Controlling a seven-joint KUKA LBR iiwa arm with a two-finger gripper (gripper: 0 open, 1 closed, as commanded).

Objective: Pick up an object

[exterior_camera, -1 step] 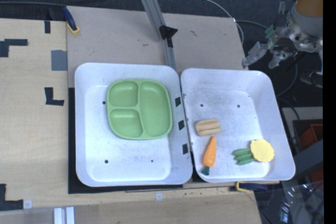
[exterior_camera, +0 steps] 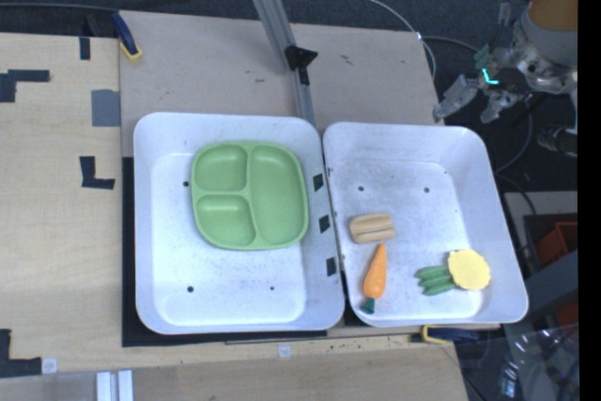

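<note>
We see two shallow white plastic bins set side by side on the bench, the left bin (exterior_camera: 155,230) and the right bin (exterior_camera: 488,202) touching along their inner walls. In the left bin lies a pale green plastic plate with three compartments (exterior_camera: 251,194), resting flat in the far half of the bin, toward its right side. The right bin holds the small toy foods: a tan bread-roll-shaped piece (exterior_camera: 371,226) sits near the middle, close to the left wall, and just on its near side an orange toy carrot with a green tip (exterior_camera: 375,272) lies with that tip pointing toward the near wall. In the near right corner a yellow round toy piece (exterior_camera: 469,269) rests touching a small green pod-like piece (exterior_camera: 433,278) on its left. The grey two-finger gripper (exterior_camera: 474,99) hangs beyond the far right corner of the right bin, outside its rim and well apart from every item; its fingers (exterior_camera: 453,98) appear spread apart with nothing between them. Above it we see the grey wrist and the orange band of the arm (exterior_camera: 554,0) at the far right. A slanted grey metal pole (exterior_camera: 272,5) rises from behind the bins.
</note>
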